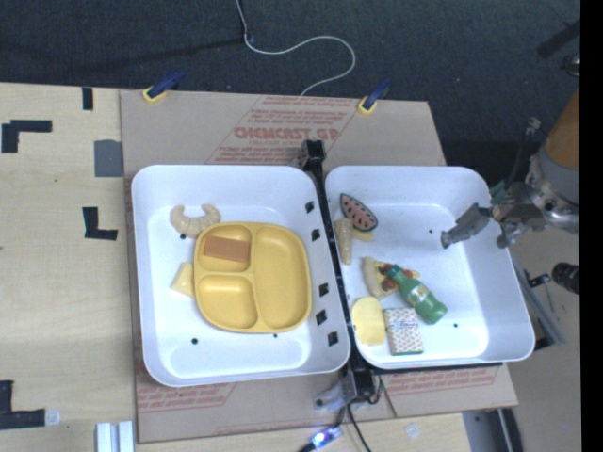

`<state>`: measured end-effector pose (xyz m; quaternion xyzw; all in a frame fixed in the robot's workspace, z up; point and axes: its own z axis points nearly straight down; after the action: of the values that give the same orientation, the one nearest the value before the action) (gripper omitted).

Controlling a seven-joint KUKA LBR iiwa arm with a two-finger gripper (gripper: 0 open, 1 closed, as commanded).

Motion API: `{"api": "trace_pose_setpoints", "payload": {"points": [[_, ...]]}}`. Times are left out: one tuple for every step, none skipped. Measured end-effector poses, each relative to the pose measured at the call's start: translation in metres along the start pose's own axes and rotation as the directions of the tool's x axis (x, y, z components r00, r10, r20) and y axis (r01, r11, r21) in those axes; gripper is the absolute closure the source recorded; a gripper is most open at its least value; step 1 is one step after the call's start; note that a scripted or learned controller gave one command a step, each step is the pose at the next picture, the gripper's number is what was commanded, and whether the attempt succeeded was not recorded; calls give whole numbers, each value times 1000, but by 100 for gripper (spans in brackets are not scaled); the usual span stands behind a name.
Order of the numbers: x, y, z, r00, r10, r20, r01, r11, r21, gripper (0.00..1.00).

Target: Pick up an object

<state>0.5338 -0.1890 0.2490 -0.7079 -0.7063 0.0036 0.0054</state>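
- Camera view, near edge of the right bin [490, 347]: checked packet [404, 330] and pale yellow round piece [368, 321] lay side by side, touching.
- Just beyond: green bottle [418, 296] tilted across a pizza slice [381, 276].
- Further back: watermelon slice [358, 212] by the divider, well apart from the arm.
- Left bin [155, 191]: yellow divided tray [254, 277] carrying a brown square, croissant [191, 218] at its far corner.
- Right rim, mid-depth: tool [480, 224] hovered above the bin wall, one grey finger [462, 226] pointing inward; open or closed, cannot tell; nothing seen between the fingers.
- Likely step: approach, no pick made yet.
- Next move probably called for reaching inward and down over the bottle cluster, nearest target, then closing squarely on one item.
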Motion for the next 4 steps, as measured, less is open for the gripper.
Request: {"api": "trace_pose_setpoints", "payload": {"points": [[0,2,-6,1000,-3,3,3,1000,-11,0],[0,4,38,1000,-3,2,3,1000,-7,0],[11,-1,90,1000,-4,1,4,1000,-5,0],[12,-4,154,1000,-4,1,4,1000,-6,0]]}}
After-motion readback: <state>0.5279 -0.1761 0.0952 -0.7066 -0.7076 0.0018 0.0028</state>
